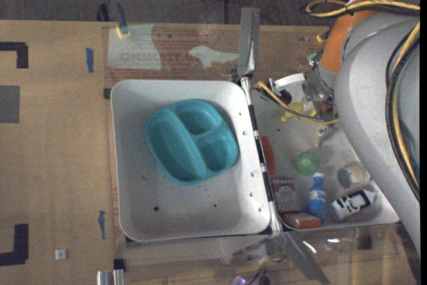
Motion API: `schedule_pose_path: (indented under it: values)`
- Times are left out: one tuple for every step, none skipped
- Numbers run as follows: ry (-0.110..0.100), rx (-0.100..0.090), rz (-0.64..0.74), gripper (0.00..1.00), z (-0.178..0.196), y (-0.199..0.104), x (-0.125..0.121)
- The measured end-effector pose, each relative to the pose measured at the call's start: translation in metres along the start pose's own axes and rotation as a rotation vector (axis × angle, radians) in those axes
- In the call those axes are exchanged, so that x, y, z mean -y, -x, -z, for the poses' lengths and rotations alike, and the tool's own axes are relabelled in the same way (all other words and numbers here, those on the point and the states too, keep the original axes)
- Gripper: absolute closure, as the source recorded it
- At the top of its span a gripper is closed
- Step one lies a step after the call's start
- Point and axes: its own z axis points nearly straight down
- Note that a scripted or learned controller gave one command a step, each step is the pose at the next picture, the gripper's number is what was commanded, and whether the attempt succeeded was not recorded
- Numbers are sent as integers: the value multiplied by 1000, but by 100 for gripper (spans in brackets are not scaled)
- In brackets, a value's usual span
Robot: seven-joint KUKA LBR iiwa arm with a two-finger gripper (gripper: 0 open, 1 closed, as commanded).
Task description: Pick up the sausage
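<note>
Wooden bench, two glossy white bins. Slim reddish sausage lies along right bin's left edge. Gripper jaws: cannot tell.

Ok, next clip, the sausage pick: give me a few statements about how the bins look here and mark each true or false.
1. The teal divided plate lies in the left bin. True.
2. The sausage rests on the teal plate. False: it lies in the right bin, along the wall next to the divider.
3. A green ball sits in the right bin. True.
4. The blue bottle is in the left bin. False: it is in the right bin, below the green ball.
5. The arm reaches over the left bin. False: it is over the right bin.
</note>
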Motion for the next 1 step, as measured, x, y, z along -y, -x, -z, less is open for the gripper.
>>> schedule_pose_path:
  values:
    - [-14, -4, 6, 0, -1, 14, -77]
